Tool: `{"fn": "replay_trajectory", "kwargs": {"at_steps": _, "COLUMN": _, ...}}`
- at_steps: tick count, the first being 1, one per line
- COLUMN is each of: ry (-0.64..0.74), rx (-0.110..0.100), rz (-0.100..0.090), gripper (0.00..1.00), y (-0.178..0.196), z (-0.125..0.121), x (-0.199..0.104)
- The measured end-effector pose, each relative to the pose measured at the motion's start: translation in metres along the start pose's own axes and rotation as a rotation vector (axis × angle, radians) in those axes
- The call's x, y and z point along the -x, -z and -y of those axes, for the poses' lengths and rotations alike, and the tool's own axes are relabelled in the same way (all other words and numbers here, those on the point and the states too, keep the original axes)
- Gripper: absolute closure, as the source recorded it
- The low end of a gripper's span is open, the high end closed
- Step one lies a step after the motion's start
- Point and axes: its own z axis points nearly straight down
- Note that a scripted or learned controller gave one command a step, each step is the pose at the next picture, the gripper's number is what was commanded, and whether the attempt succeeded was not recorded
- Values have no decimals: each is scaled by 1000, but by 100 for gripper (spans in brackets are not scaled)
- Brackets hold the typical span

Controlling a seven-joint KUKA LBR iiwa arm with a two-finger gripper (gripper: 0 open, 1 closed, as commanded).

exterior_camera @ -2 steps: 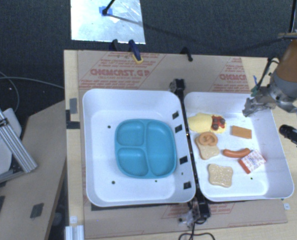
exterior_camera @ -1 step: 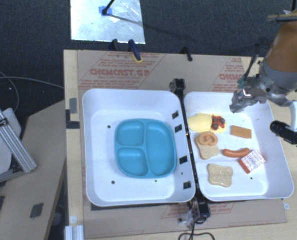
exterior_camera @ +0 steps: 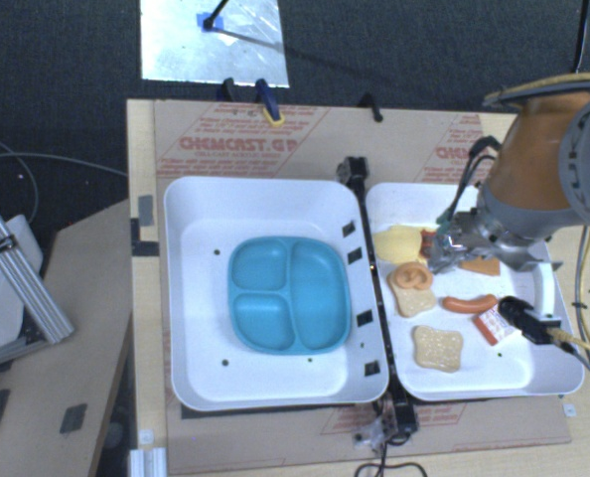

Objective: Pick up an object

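Toy food lies scattered in the right bin (exterior_camera: pixel 548 366), beside the left bin (exterior_camera: pixel 191 296) that holds a blue divided plate (exterior_camera: pixel 287 294): a yellow piece (exterior_camera: pixel 398 241), a pretzel (exterior_camera: pixel 411 276), a sausage (exterior_camera: pixel 469 303) and a toast slice (exterior_camera: pixel 438 348). Just right of the yellow piece, the hand (exterior_camera: pixel 449 249) hangs low over the bin's floor, and I cannot tell whether it is clenched or released
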Motion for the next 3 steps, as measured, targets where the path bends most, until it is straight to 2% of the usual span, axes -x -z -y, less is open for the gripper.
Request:
{"fn": "replay_trajectory", "kwargs": {"at_steps": 1, "ry": 8, "rx": 7, "rz": -1, "gripper": 100, "y": 3, "z": 14, "x": -63}}
{"fn": "replay_trajectory", "kwargs": {"at_steps": 2, "ry": 10, "rx": 16, "rz": -2, "gripper": 100, "y": 76, "z": 9, "x": -138}}
{"fn": "replay_trajectory", "kwargs": {"at_steps": 3, "ry": -3, "rx": 1, "rz": 3, "gripper": 100, "y": 38, "z": 71, "x": -120}}
